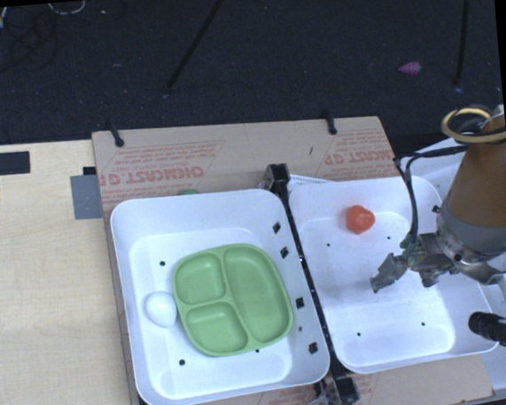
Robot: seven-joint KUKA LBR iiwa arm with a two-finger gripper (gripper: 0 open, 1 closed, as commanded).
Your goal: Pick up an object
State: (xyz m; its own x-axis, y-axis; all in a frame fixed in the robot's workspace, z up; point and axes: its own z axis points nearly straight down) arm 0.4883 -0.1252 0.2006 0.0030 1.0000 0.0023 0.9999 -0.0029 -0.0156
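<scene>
Brown cardboard sheet (231,159): you are seeing it lying under both bins, its printed lettering showing along the far edge.
Left bin (140,226): white and shallow, it is sitting on your left half of the cardboard, touching the right bin along a black clip strip.
Right bin (355,339): it is carrying the red object in its far part, with the arm reaching over its right rim.
Arm (488,192): you are watching it coming in from the right, orange band above grey wrist, cables looping beside it.
Green plate (231,297): three-sectioned, it is lying flat in the middle of the left bin.
Gripper (389,275): it is hanging low over the right bin's middle, apart from the red object; you cannot tell how its grip stands.
White ball (161,308): it is resting just against the plate's left edge.
Red object (359,219): small and rounded, it is sitting alone near the far wall, beyond the gripper.
</scene>
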